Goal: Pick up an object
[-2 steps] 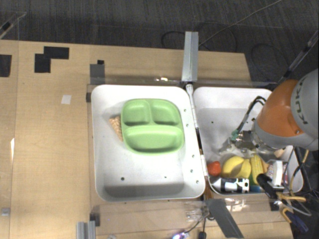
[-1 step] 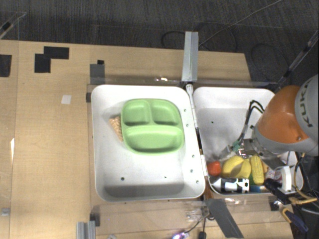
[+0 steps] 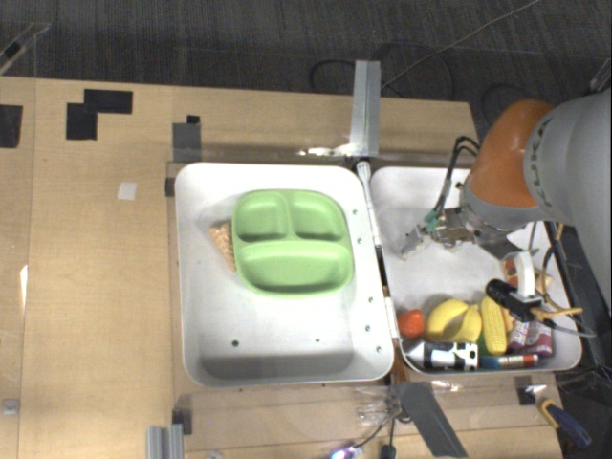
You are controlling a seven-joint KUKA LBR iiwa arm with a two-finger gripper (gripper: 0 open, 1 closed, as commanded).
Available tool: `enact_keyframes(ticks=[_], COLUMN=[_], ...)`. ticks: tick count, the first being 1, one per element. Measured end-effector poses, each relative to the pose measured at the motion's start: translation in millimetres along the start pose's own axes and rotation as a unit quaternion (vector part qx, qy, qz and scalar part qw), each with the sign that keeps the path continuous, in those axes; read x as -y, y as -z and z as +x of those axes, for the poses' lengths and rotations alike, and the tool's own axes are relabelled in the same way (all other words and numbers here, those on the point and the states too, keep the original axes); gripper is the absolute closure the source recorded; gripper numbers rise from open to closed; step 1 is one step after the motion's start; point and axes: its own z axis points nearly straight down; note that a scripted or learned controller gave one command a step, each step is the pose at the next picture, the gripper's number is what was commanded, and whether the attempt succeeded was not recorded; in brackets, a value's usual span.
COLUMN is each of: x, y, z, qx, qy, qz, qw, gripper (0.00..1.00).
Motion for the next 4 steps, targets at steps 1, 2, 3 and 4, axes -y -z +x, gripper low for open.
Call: enact_keyframes(ticks=[1,2,3,4], x=[0,-32,15,52], y=[0,-2,58,10], z=[0,-2,-31,-68], qx=[0.000,0.000,-0.001,0.000], qy=[0.000,-0.008,-0.046,-0.115], qz=[0.000,0.003,0.008,0.010], qw=[1.0000,1.0000,0.9989,0.9933], gripper=[0.00,0.00,0.00,0.00])
